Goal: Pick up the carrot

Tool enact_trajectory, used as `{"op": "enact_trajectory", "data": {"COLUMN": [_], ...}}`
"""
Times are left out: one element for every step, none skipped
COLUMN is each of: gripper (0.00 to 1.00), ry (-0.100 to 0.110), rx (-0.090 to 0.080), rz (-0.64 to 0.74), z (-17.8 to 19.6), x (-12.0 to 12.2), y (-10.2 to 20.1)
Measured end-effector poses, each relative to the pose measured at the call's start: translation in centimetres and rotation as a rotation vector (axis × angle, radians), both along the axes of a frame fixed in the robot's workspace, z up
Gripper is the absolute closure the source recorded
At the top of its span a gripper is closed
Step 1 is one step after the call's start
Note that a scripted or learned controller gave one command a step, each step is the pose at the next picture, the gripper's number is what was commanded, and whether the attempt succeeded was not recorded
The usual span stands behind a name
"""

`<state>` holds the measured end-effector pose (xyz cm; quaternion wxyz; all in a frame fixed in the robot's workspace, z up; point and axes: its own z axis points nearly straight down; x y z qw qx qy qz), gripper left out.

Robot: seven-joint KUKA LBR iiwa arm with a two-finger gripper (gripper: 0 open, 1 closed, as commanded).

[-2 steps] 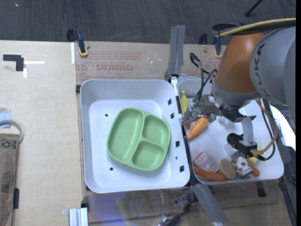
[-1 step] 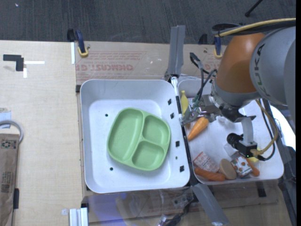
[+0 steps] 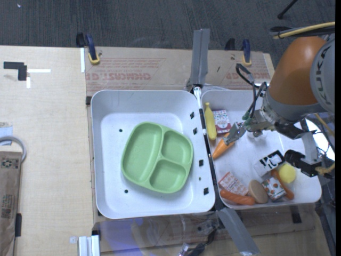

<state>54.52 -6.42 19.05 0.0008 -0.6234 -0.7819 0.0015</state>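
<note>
The table carries two shallow white bins side by side: the left bin holds a green divided plate, and the right bin, towards the table's right edge, holds the clutter. The grey arm, with its orange band, reaches in over the right bin's far right corner. Its tool hangs low at the bin's left side, with its fingertips right at the upper end of a carrot that lies at a slant beside the bin's left wall. The carrot's top seems to sit between the fingers, but the fingers are small and dark against it, so one cannot tell how wide they stand or whether they truly grip it. A yellow, banana-like piece lies just beside the carrot along the same wall, with a small printed packet next to it. A second carrot lies at the bin's near edge, among another packet, a brown oval piece and a yellow round piece. The likely failure is a pinch at the carrot's very end: the tapered, smooth body could pivot or slip out on lifting. The wall and the yellow piece close by could also catch a finger.
</note>
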Motion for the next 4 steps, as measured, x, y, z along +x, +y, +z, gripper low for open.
{"op": "enact_trajectory", "data": {"gripper": [0.0, 0.0, 0.0, 0.0], "ry": [0.001, 0.0, 0.0, -0.002], "rx": [-0.001, 0.001, 0.001, 0.001], "rz": [-0.352, -0.173, -0.173, -0.003], "z": [0.0, -7.2, -7.2, -9.7], "x": [-0.8, -2.1, -2.1, 0.4], "y": [3.8, -3.2, -3.2, -3.1]}}
